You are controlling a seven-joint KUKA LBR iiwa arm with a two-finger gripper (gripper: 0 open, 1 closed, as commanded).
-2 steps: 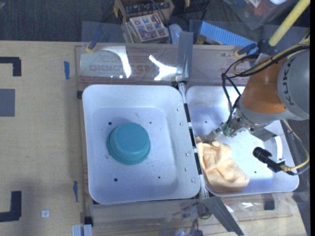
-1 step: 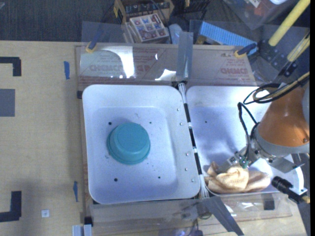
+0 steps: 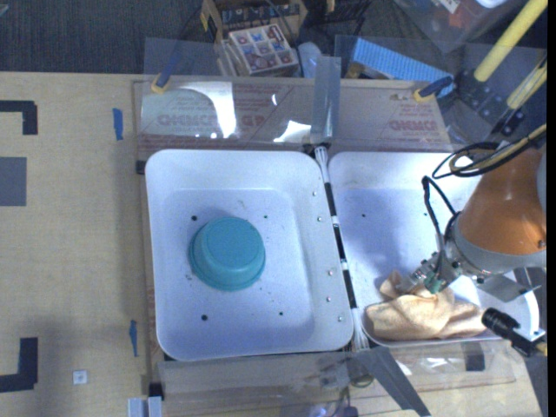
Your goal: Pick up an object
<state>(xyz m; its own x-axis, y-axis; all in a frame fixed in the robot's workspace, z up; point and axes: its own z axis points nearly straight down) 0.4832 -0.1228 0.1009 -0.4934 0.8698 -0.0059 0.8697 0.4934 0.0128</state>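
Pale wooden bench top [image 3: 69, 259] fills my left side of the feed, marked with dark tape corners and small blue tape strips, and clutter sits beyond its far edge: a box of printed cards [image 3: 258, 46] and a blue ridged block [image 3: 393, 62]. Two shallow white bins lie side by side. My left bin [image 3: 174, 181] holds a teal bowl [image 3: 228, 252] turned upside down, sitting a little left of the bin's middle and apart from every wall. My right bin [image 3: 382, 198] holds a crumpled tan cloth [image 3: 421, 315] lying against the near wall, toward the near left corner. My arm [image 3: 508, 215] comes in from the right, its orange band showing above the grey wrist, with black cables looping over it. My gripper [image 3: 430, 278] is down at the upper edge of the cloth, touching or just above its folds. From this angle the wrist covers the tip, so I cannot tell whether it is released or clenched, nor whether any cloth is caught in it.
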